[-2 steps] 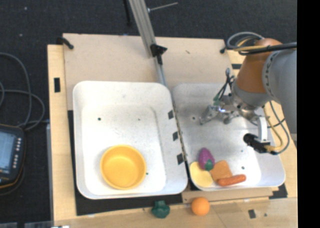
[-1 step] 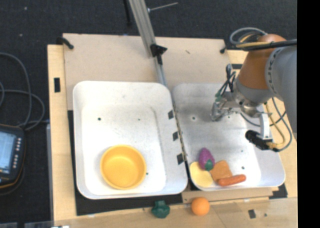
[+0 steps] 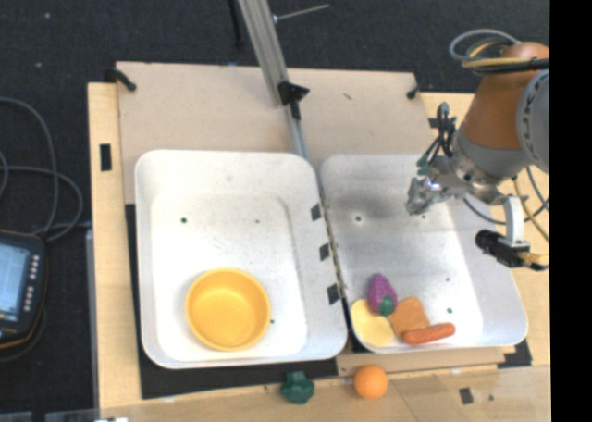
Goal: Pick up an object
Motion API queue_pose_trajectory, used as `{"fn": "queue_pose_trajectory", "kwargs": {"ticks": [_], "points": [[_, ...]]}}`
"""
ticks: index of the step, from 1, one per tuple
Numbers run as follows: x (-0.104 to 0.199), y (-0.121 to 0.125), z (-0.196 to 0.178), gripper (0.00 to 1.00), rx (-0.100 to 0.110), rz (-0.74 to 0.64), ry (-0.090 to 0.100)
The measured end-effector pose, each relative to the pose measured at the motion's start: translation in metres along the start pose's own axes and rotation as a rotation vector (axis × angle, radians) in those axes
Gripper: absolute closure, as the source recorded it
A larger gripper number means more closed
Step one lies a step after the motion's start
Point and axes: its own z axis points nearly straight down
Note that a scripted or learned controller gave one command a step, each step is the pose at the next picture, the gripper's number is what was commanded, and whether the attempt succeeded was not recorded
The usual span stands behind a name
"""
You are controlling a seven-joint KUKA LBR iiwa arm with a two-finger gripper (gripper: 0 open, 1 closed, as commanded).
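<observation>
In the right bin (image 3: 370, 226), several small toys lie bunched at the front edge: a purple one with a green tip (image 3: 379, 292), an orange block (image 3: 408, 315), a red-orange carrot-like piece (image 3: 429, 334) and a pale yellow disc (image 3: 370, 325). My gripper (image 3: 422, 196) hangs over the back right part of that bin, well behind the toys, with nothing seen in it. The yellow bowl (image 3: 228, 308) sits at the front of the left bin (image 3: 222, 217).
An orange ball (image 3: 370, 381) and a small green object (image 3: 297, 388) lie on the bench in front of the bins. A slanted metal pole (image 3: 266, 36) rises behind the divider between the bins. Cables and a tablet (image 3: 18, 286) lie at far left.
</observation>
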Motion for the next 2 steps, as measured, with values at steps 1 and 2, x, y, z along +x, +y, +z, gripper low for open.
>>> {"fn": "queue_pose_trajectory", "kwargs": {"ticks": [1, 2], "points": [[-0.004, -0.002, -0.061, 1.00, 0.002, -0.003, -0.001], [-0.005, -0.001, -0.085, 1.00, 0.002, -0.004, 0.001]]}}
